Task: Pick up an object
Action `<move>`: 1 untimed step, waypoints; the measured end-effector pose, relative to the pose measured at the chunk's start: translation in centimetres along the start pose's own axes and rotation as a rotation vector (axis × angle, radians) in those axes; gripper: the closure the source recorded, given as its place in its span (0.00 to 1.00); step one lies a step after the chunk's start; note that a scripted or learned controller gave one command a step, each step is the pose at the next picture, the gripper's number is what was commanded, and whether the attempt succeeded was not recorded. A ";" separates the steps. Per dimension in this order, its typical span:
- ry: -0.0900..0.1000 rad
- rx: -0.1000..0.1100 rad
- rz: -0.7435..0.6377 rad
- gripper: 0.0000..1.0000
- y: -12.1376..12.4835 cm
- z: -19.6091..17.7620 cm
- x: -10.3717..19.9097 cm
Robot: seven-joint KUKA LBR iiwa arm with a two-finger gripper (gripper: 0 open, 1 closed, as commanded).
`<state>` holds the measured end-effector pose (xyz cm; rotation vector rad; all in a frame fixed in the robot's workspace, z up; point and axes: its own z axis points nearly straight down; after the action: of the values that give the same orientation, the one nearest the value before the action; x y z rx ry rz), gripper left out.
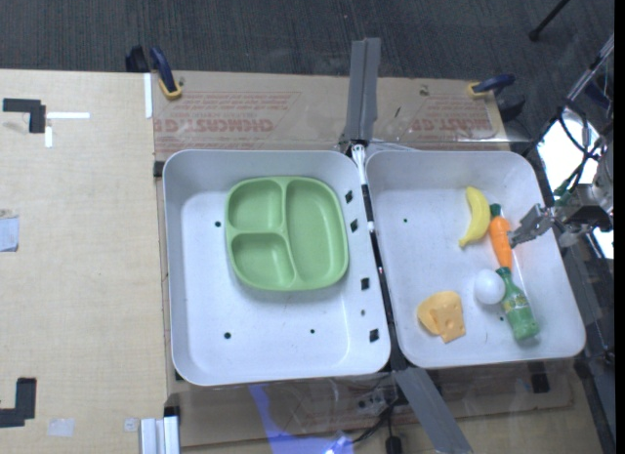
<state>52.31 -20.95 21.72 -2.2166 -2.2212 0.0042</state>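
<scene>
The gripper (pixel 532 222) hangs at the right edge of the right bin (pixel 420 345), just beside the carrot (pixel 500 240), and nothing sits between its fingers, so I judge the approach is in hand and no pick made yet; whether the jaws stand wide or narrow I cannot tell. The next move calls for lowering onto one item, the carrot being nearest. Counted: one banana (pixel 476 216), one carrot, one white ball (pixel 488 288), one green bottle (pixel 518 310) and one orange lump (pixel 442 315) in the right bin; one green divided plate (pixel 287 233) in the left bin (pixel 195 345); two bins.

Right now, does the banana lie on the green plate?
No, the banana lies in the right bin, while the green plate is in the left bin.
</scene>
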 end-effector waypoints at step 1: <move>0.010 -0.003 0.067 0.00 1.1 11.6 -0.4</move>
<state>53.37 -21.33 10.12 -2.2860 -2.1424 -0.0093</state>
